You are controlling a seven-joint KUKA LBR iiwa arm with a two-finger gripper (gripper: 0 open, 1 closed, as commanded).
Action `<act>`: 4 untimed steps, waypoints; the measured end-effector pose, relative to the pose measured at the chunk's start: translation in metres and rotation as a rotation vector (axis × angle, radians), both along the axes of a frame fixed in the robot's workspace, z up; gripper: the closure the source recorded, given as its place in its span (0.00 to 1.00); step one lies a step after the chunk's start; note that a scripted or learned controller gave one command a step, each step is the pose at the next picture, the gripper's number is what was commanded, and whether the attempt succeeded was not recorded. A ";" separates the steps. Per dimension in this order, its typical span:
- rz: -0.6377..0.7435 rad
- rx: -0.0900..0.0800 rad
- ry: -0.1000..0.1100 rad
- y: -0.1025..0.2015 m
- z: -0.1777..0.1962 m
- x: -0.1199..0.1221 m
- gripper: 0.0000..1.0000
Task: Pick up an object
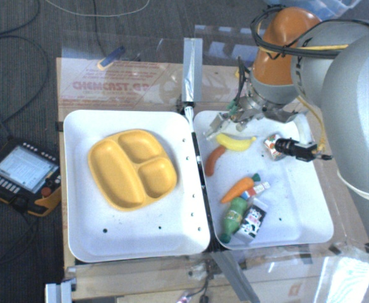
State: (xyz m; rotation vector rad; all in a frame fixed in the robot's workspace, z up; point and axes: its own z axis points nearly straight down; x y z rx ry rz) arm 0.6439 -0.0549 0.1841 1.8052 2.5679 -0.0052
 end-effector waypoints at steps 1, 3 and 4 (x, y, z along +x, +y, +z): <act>-0.020 0.003 -0.001 -0.042 -0.091 -0.046 0.00; 0.072 0.000 -0.021 -0.046 -0.083 -0.094 1.00; 0.072 0.000 -0.020 -0.046 -0.083 -0.094 0.00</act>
